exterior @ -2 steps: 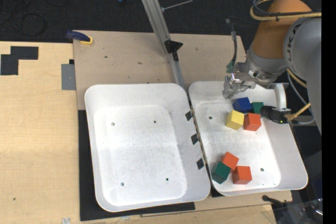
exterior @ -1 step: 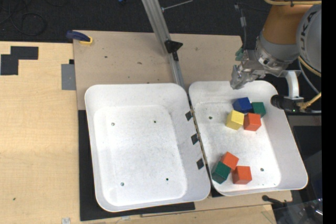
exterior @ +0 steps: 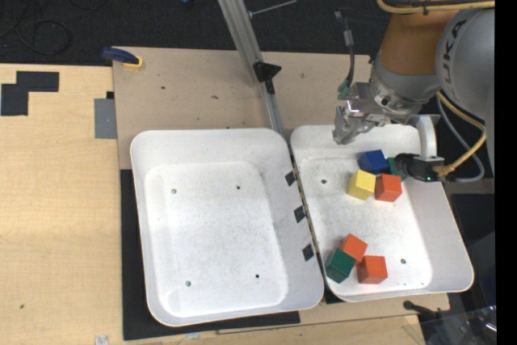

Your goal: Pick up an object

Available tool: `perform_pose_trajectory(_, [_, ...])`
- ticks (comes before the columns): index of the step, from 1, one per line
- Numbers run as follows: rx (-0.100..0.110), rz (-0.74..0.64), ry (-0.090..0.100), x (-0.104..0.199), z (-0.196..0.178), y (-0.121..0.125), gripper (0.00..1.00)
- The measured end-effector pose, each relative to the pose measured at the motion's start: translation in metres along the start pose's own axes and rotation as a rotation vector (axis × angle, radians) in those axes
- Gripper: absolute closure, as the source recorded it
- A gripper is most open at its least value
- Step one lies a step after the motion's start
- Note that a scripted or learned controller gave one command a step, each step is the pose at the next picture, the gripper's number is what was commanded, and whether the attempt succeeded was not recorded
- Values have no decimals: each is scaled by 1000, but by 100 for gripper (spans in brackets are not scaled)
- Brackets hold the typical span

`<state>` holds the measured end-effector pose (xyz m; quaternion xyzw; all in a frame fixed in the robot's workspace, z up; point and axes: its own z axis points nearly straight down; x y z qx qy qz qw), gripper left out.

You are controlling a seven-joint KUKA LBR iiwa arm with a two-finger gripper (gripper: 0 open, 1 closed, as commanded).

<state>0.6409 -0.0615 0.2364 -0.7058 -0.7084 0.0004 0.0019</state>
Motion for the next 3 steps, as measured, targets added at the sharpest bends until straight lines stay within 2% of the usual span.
perform_pose_trajectory(1, [2, 0, 0, 43, -1, -1, 100])
perform_pose_trajectory(2, [2, -1, 0, 104, 9, -11, 100])
perform_pose_trajectory(3, [0, -1, 0, 152, 0, -21, 100])
